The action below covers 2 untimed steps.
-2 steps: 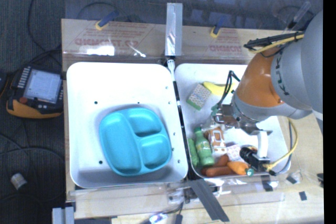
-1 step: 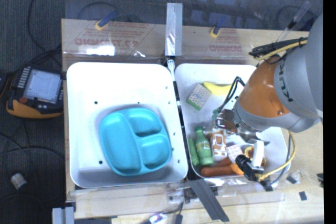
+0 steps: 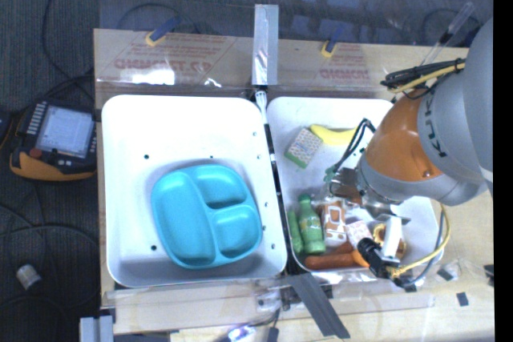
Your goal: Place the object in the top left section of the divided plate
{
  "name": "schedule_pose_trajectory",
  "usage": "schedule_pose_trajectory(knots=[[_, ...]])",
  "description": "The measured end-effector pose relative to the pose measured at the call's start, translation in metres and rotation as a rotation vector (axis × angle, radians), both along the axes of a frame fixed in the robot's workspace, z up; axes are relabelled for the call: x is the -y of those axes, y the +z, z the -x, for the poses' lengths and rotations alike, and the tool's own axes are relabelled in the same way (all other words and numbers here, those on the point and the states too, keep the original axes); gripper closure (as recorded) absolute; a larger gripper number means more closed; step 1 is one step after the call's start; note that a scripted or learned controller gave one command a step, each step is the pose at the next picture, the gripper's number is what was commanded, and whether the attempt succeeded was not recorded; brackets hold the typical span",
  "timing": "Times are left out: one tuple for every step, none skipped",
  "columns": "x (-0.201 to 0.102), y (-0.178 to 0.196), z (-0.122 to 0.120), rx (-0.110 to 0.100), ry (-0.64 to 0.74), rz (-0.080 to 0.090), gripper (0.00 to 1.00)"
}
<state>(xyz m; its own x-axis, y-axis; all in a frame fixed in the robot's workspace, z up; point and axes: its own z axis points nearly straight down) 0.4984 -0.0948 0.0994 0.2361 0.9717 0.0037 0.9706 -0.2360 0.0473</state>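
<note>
You see the gripper (image 3: 346,190) low in the right bin (image 3: 280,172), jaw state indeterminate, blue divided plate (image 3: 207,214) in the left bin (image 3: 128,132)

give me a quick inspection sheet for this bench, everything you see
surface: left bin and right bin, both white, side by side on the bench.
job's things: blue divided plate lies in the left bin, sections bare.
clutter: green bottle, carrot, sponge, banana and small packets in the right bin.
grippers: pincer low over the right bin's clutter; grasp hidden.
cables: yellow cable loops near the wrist; black cords on the floor.
surroundings: handheld pendant on the carpet left of the bench.
</note>
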Motion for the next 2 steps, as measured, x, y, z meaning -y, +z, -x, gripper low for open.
schedule_pose_trajectory(knots=[[0.0008,0.0,0.0005,-0.002,-0.068,-0.006,1.0],[0.0005,-0.0001,0.0008,-0.002,-0.06,-0.004,1.0]])
